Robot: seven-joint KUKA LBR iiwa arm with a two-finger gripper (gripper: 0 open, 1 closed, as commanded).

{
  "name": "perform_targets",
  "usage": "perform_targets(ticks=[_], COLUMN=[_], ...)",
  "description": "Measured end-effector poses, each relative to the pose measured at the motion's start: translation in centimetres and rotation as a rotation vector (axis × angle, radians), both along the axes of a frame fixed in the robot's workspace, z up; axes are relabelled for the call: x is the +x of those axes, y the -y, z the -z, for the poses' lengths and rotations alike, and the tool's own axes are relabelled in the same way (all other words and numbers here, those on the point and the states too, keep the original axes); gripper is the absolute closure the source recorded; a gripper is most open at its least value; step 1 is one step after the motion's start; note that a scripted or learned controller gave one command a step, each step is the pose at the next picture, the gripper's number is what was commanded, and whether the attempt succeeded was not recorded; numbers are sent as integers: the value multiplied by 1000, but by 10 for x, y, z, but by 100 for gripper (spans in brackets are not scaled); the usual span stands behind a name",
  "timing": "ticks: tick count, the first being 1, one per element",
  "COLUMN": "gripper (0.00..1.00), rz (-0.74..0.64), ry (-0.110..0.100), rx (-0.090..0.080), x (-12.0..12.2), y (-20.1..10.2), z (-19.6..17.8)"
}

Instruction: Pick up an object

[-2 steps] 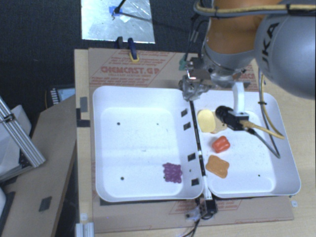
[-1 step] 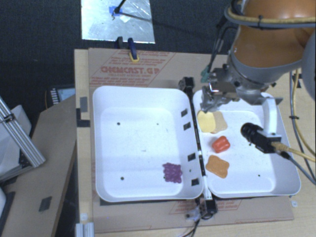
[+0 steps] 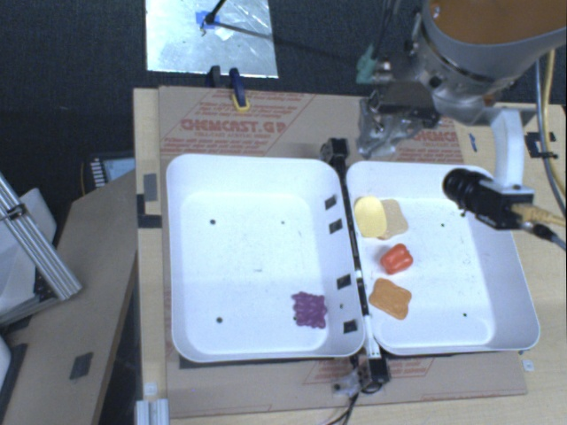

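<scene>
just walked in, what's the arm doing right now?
The arm's gripper sits above the far edge of the right bin, with nothing visibly held. In that bin, near the divider, lie a yellow piece against a tan one, a red pepper and an orange piece. A purple bunch of grapes lies in the left bin. No pick has happened yet.

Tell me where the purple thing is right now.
The purple object lies in the left bin, near its front right corner, close to the divider between the bins. Its nearest neighbour is the orange piece across it in the right bin.
</scene>
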State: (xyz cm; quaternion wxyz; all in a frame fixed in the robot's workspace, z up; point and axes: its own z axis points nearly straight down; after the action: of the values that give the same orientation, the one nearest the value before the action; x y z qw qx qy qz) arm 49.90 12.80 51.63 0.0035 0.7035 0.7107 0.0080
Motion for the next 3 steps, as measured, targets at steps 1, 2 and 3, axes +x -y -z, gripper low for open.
perform_targets(ticks=[1,2,3], gripper=[100,100,100], rz=[-2,18,5], ry=[-22,-18,-3], rx=[-7,-9,-2], x=[-14,-12,-12], y=[-79,15,-1], z=[86,127,29])
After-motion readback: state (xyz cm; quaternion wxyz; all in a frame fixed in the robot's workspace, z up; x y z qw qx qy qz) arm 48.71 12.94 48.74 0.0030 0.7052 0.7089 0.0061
